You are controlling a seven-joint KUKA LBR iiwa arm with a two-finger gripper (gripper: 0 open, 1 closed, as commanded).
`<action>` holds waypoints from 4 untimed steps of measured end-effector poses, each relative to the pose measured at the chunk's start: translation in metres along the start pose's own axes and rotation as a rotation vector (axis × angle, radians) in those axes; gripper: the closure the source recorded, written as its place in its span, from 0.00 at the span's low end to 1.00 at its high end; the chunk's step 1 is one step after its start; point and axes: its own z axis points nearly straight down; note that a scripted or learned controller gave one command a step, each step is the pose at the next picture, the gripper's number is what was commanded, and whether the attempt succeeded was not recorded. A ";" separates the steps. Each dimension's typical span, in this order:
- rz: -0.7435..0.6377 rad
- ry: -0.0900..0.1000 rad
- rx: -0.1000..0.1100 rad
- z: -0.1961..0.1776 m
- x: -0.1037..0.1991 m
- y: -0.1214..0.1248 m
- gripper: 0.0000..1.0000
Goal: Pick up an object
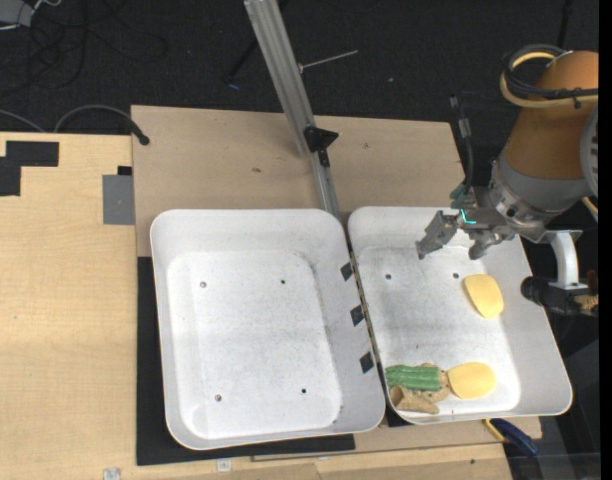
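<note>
a: left to right, what lies on the bench (pixel 66 298)?

b: the left white bin (pixel 176 268), nothing resting in it; then the right white bin (pixel 406 230). along its near edge lie a green toy (pixel 414 376) over a tan piece (pixel 418 400), touching a yellow disc (pixel 472 380). a second yellow piece (pixel 483 296) lies by the right wall.

a: and the tool (pixel 456 236)?

b: poised above the right bin's far end, fingers spread, nothing between them; the second yellow piece sits just beside it, apart.

a: which step is this?

b: judged as approach, before any grasp. the next move calls for centring over one piece, likely the near yellow one, descending and closing squarely; the clustered pieces look harder to separate.
</note>
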 end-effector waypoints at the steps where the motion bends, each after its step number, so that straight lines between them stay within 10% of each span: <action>1: 0.000 0.000 0.005 0.044 0.001 0.002 0.00; 3: 0.001 -0.001 -0.001 0.148 -0.008 0.000 0.00; 4: 0.007 0.000 -0.001 0.136 -0.010 -0.001 1.00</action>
